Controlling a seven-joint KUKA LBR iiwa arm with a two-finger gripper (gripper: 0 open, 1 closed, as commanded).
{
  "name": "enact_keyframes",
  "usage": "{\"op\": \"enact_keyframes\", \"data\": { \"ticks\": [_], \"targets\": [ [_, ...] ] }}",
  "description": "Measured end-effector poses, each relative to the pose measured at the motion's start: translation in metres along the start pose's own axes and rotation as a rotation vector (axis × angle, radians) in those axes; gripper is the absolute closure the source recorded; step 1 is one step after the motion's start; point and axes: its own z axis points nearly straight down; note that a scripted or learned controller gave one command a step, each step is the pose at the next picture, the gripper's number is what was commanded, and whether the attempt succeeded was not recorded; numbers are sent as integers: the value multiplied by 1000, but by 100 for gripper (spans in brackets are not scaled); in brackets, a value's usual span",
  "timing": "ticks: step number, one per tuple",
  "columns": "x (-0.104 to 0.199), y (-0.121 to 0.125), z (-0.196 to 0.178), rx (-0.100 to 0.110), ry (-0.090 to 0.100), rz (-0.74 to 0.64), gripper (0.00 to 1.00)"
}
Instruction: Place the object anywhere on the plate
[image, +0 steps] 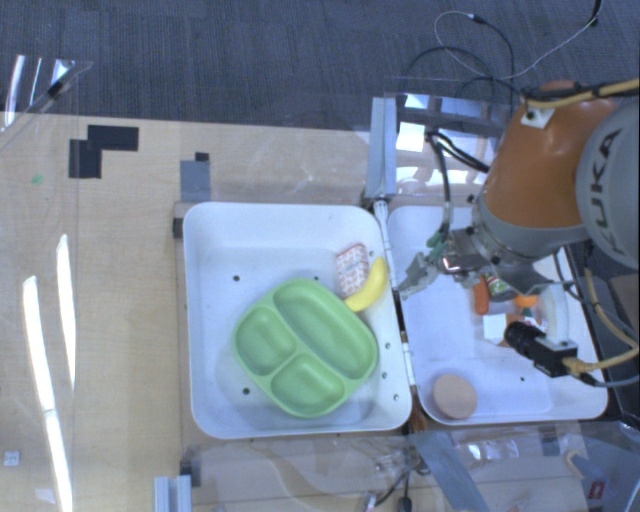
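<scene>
A green three-compartment plate (305, 346) lies in the left bin (210, 300), with nothing on it. Touching the plate's upper right rim is a yellow banana (368, 287), and a small pink-and-white packet (351, 266) sits just above the banana. My gripper (414, 276) hangs over the left edge of the right bin (440, 330), beside the divider and just right of the banana. Nothing shows in its grasp. A small orange object (482, 297) lies partly hidden under the wrist.
A tan round object (455, 396) rests near the right bin's front edge. A black part with a yellow cable (540, 350) hangs below the arm over the right bin. A metal post (381, 150) stands behind the bins.
</scene>
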Motion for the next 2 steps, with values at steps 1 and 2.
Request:
{"op": "enact_keyframes", "data": {
  "ticks": [1,2],
  "targets": [
    [0,0,0,0,0,0,0],
    [0,0,0,0,0,0,0]
  ]
}}
